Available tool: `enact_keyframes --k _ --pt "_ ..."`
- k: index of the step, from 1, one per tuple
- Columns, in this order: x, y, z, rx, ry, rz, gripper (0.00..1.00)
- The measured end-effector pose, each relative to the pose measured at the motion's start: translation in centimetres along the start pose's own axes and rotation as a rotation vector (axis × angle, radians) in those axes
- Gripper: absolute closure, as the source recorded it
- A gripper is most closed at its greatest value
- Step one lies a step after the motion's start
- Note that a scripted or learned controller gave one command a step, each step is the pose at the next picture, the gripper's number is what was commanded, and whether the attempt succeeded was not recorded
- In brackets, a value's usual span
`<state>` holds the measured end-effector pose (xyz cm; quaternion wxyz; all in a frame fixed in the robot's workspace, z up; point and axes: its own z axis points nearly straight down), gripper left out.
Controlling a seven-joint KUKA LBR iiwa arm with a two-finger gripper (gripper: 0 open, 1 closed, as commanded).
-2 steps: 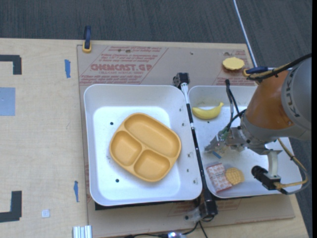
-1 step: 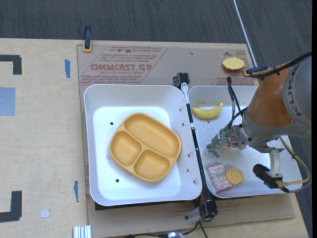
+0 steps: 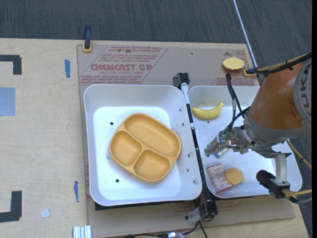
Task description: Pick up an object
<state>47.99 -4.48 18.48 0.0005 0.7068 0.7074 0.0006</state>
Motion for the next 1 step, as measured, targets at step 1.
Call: enact_keyframes --k 1 --pt "-0.01 0.13 -1.00 -0.004 -0.001 0.000 1.00"
